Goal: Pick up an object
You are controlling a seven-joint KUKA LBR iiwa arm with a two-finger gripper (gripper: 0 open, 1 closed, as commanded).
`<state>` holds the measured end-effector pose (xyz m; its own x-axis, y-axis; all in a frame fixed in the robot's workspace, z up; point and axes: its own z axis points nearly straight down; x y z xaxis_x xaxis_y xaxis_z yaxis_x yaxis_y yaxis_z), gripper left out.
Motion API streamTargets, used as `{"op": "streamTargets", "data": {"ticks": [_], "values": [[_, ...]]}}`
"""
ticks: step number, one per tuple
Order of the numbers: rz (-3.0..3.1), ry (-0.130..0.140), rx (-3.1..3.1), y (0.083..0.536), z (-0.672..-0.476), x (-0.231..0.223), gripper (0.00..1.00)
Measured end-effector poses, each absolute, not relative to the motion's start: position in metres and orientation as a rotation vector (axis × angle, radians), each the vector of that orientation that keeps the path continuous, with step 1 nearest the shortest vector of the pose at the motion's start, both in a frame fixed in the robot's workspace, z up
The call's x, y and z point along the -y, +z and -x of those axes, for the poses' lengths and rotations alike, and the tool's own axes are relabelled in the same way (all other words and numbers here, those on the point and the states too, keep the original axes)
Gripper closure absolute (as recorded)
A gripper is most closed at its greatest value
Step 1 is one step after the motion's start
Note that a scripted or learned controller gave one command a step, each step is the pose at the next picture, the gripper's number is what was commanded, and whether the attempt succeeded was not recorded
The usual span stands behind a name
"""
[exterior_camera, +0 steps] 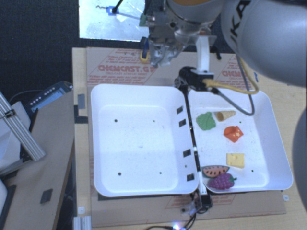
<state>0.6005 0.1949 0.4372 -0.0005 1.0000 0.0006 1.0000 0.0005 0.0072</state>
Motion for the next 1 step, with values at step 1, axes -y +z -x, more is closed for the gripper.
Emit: {"op": "streamTargets", "data": {"ticks": [1], "values": [[-2.219, 0.006, -2.219, 0.4414, -0.6557, -0.1920, 1.00]]}}
